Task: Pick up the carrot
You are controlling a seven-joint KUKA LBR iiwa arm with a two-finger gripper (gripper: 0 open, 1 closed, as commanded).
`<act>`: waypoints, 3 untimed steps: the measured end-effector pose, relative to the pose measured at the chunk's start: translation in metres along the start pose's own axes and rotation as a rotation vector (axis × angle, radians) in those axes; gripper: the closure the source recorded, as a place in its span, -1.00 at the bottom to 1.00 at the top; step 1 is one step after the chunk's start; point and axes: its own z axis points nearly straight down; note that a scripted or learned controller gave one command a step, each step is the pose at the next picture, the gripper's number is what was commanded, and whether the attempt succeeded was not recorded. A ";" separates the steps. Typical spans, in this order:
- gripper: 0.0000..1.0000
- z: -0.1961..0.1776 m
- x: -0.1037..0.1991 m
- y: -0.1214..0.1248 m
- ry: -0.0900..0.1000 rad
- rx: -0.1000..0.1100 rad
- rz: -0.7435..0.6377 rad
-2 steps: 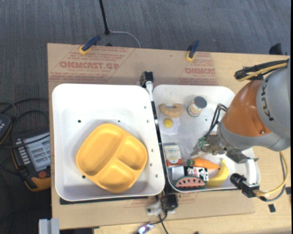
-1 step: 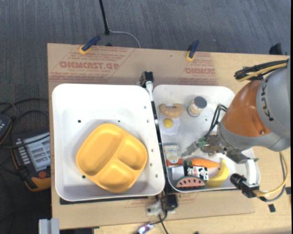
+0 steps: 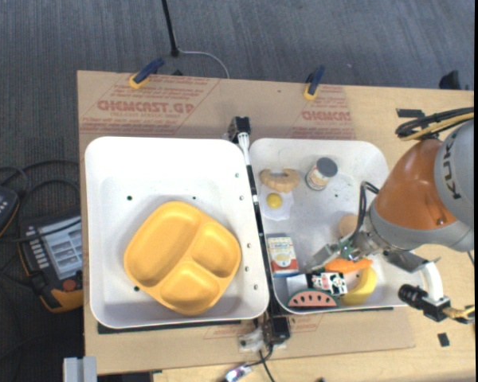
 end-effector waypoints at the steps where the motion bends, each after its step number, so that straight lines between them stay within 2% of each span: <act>1: 1.00 -0.011 -0.002 0.001 -0.007 -0.004 0.002; 2: 1.00 -0.001 0.036 0.017 -0.016 -0.007 0.640; 3: 1.00 -0.059 -0.014 -0.007 -0.006 0.007 0.501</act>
